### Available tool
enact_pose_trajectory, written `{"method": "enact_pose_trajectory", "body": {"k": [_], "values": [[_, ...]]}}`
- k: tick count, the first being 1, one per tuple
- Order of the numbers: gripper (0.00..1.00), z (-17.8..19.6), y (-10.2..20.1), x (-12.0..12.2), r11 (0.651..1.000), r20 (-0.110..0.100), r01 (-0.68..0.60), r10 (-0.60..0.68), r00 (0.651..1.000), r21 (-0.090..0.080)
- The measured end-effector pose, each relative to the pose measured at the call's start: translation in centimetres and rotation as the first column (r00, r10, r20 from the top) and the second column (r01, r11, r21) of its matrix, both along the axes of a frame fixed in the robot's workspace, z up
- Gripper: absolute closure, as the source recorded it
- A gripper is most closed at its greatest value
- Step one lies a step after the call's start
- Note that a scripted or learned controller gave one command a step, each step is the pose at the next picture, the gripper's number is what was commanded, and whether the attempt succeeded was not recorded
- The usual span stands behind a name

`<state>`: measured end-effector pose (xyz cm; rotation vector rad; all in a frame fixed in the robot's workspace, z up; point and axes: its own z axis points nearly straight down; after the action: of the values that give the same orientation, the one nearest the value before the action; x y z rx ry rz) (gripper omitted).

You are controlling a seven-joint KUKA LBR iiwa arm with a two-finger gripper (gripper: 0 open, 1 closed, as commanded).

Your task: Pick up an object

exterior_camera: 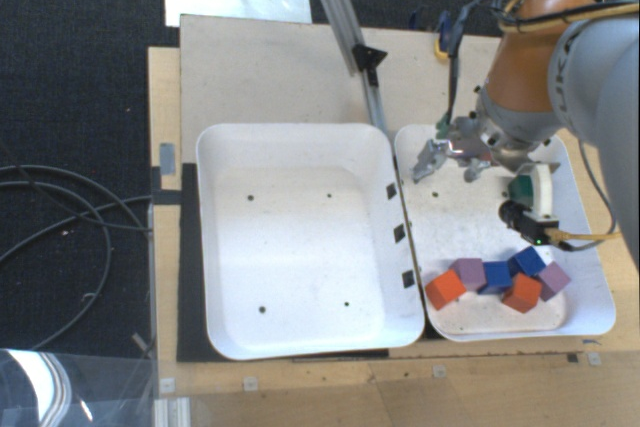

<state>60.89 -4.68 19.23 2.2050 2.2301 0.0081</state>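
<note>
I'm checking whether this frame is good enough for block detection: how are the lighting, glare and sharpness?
Camera view: lighting is even and bright, and the left bin and right bin read near-white with little wall detail. Soft shadows sit under the blocks, whose colours stay distinct. A glare patch shows on the clear sheet at lower left. The gripper looks slightly soft.

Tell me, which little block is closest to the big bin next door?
The orange block at the left end of the cluster. It lies nearest the left bin; the purple, blue and other orange blocks lie farther right.
</note>
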Motion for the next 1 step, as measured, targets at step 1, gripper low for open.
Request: {"method": "enact_pose_trajectory", "body": {"k": [1], "values": [[0.0,-0.23,-10.4,2.74,1.0,-0.004,0.015,-0.015,1.0,-0.005]]}}
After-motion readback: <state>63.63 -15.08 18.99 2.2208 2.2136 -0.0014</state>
